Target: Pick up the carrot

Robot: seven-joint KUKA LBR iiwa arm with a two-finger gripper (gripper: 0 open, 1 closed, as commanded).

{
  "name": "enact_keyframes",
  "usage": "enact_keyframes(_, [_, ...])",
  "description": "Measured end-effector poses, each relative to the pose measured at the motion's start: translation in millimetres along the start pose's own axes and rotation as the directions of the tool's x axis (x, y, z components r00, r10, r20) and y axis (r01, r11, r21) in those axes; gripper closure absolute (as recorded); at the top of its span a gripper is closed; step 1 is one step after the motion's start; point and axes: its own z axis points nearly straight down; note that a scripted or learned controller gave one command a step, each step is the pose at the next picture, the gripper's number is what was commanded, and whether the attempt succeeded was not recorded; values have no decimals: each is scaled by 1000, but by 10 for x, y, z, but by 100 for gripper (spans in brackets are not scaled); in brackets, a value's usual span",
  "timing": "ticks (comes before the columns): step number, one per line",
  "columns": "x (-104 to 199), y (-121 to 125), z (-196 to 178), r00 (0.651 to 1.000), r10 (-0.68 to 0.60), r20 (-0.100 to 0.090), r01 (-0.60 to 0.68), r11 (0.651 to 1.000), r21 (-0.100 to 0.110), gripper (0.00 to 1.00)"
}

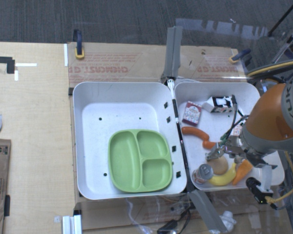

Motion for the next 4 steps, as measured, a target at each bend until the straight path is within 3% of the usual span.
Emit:
enact_keyframes(1, [-771, 113, -940, 1000, 25, 2, -25, 1000, -2, 0])
enact_keyframes(2, [-845, 129, -7, 994, -110, -4, 110, 994, -1, 0])
enact_keyframes(3, [-851, 129, -93, 994, -108, -2, 108, 994, 0, 100])
enact_keyframes(4, [-439, 76, -1275, 848, -530, 3, 530, 848, -3, 100])
